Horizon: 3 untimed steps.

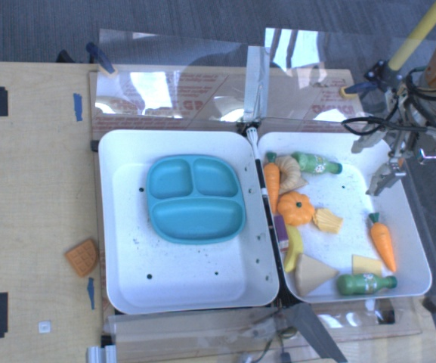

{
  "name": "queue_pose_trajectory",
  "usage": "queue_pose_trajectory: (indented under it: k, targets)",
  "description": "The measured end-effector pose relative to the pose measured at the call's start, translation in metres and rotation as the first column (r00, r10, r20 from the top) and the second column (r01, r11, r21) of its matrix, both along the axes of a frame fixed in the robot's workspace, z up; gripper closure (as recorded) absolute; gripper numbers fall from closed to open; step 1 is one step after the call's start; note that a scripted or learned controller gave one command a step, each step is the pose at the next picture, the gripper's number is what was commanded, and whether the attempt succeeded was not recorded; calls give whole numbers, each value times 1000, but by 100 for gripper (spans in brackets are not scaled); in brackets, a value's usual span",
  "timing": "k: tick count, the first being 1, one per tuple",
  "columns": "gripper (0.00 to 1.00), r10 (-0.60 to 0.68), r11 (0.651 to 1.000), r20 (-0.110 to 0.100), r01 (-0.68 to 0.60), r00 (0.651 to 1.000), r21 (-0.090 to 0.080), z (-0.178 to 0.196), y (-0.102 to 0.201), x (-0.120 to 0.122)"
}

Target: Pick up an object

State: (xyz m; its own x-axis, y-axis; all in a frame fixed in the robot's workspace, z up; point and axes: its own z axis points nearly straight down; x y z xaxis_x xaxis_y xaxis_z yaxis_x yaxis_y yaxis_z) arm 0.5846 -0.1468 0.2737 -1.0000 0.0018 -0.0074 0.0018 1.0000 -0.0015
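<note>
Overall, the camera view showed the gripper (390,174) hanging over the far right edge of the right bin (422,259), apart from every object; whether it stood open or closed could not be determined, and nothing was seen gripped in it.

Nearest to the pincer, below it and slightly left, a carrot (381,240) lay loose on the bin floor. Farther below sat a cheese wedge (366,264) and a green bottle (364,283) lying on its side near the front wall. To the pincer's left, a second green bottle (316,163) lay near the far wall. Farther left again, along the wall between the bins, were a second carrot (271,184), a small pumpkin (297,209) and a banana (293,249), crowded together.

Well to the left of the pincer, the left bin (119,225) held a blue divided plate (196,199). Beyond it, on the bench (29,203), lay a small waffle piece (82,257).
</note>
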Motion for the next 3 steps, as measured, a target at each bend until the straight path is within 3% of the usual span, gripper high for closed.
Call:
queue_pose_trajectory:
  k: [1, 2, 3]
  targets:
    - [0, -75, 997, -13, 75, 997, 3, -116, -73, -18]
    - [0, -133, 991, 6, 133, 991, -1, -184, -78, -60]
    - [100, -129, 992, 20, 129, 991, -5, -171, -77, -55]
